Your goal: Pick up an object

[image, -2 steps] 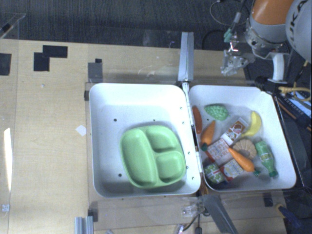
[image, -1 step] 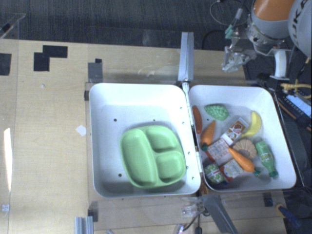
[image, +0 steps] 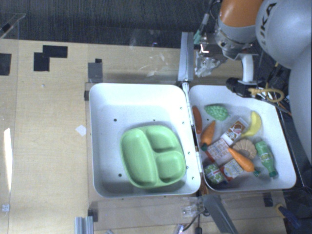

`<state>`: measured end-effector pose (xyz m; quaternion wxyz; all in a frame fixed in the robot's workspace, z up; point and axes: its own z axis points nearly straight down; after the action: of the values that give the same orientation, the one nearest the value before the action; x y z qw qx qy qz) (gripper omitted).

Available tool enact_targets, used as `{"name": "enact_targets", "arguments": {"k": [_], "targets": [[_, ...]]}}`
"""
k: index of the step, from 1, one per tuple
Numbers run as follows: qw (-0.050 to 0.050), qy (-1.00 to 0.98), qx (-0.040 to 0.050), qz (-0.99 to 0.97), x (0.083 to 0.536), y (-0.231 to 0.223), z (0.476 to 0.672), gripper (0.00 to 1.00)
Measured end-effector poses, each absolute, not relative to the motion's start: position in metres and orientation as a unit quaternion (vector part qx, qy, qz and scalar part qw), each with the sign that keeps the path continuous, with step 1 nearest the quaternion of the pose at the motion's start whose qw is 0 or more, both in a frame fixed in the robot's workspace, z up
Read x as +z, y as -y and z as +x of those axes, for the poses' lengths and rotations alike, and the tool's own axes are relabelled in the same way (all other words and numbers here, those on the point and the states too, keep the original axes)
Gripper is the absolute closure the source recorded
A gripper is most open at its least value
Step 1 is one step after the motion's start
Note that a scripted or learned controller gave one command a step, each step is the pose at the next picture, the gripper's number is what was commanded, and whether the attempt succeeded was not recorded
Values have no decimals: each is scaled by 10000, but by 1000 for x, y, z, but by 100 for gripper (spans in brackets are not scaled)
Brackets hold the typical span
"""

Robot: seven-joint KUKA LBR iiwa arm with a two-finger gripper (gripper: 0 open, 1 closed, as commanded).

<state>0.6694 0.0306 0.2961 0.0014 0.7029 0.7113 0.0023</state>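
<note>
The right bin [image: 287, 177] holds several toy foods: a yellow banana [image: 252, 124], two orange carrots [image: 208, 132] [image: 242, 160], a green bumpy piece [image: 217, 112], a green bottle [image: 265, 157], a round cracker [image: 245, 147] and small printed packets [image: 229, 139]. A thin red-brown stick [image: 196, 119] lies along the bin's left wall. My gripper [image: 205, 66] hangs above the bench behind the bins, over the divider's far end, well clear of the objects. Nothing shows between its fingers.
The left bin [image: 105, 106] carries a light green divided plate [image: 152, 155] toward its front. A metal post [image: 184, 57] stands behind the bins next to the gripper. Cables and a yellow cord [image: 265, 92] lie at the right bin's far rim. Wooden benchtop [image: 44, 130] spreads to the left.
</note>
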Motion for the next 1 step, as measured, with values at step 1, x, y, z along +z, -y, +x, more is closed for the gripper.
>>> {"name": "enact_targets", "arguments": {"k": [1], "targets": [[11,-7168,22,6972,289,-82,632,100]]}}
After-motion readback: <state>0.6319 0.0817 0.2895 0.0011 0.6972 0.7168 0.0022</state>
